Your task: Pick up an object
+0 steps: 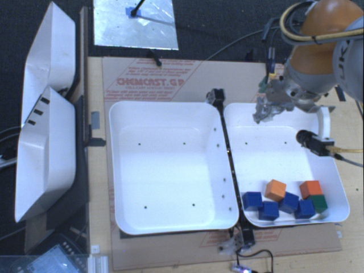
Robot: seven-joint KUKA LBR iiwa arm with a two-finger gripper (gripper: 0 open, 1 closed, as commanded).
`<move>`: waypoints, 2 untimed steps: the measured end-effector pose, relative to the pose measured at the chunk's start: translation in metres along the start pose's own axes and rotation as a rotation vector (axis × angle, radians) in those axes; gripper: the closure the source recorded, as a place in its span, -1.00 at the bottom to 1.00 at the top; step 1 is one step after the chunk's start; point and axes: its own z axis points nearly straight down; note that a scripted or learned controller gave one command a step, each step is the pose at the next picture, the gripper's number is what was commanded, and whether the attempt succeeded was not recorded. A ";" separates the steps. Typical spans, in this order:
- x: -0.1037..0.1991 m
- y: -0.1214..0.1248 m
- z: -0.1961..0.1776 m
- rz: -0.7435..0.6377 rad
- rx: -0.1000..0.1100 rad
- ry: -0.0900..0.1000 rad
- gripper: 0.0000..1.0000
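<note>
From the overhead camera, two shallow white plastic bins sit side by side on the bench. The left bin [170, 169] holds nothing. The right bin [273, 152] has a cluster of small blocks along its near edge: four blue cubes [252, 200] [269, 210] [289, 202] [305, 209], an orange cube [276, 189] resting just behind them, a second orange cube [310, 189] near the right wall, and a green cube [319, 203] touching it on the near side. The grey arm with its orange band [327, 24] reaches in from the right; its two-finger gripper [265, 114] hangs over the far left corner of the right bin, well apart from the blocks. Whether the pincer is apart or together cannot be told here.
</note>
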 end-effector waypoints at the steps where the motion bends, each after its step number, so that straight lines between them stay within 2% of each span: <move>1: 0.049 0.005 0.016 0.000 0.000 0.000 1.00; 2: 0.108 0.001 0.016 -0.001 -0.001 0.000 1.00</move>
